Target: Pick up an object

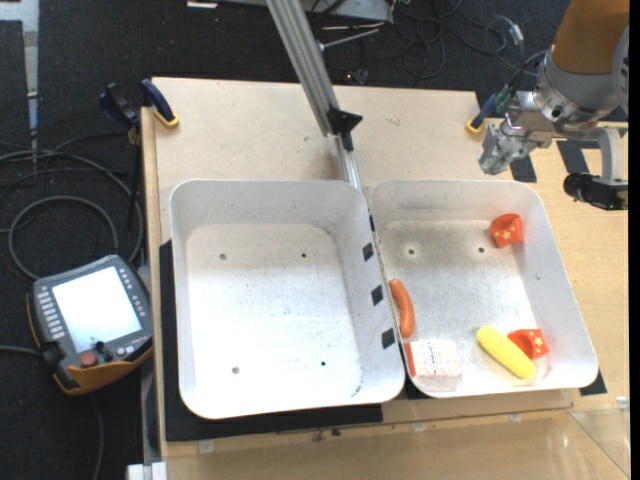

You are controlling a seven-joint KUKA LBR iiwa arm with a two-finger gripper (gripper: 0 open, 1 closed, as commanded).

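Sausage (402, 307) lies in the right bin (560, 298), close against the bin's left wall, its long axis running roughly from the far side toward the near side, the near end tipped slightly rightward. A banana (505, 353) lies in the near right corner of the same bin, its long axis slanting from upper left to lower right. Touching its right end is a red block (531, 342). A second red block (506, 230) sits near the far right wall, well apart from the other things. A white packet with red marks (435, 361) rests at the near edge, between sausage and banana. The left bin (185, 268) has only its bare, speckled floor.

The gripper (499, 158) hangs above the bench (250, 128) just beyond the right bin's far right corner, outside the rim, at the end of the grey arm with its orange band (590, 23). It touches nothing and carries nothing; whether it is released or clenched I cannot tell from this angle. A slanted metal rail (305, 53) crosses the bench toward the gap between the bins. A pendant with a screen (90, 318) lies on the floor left of the bench.
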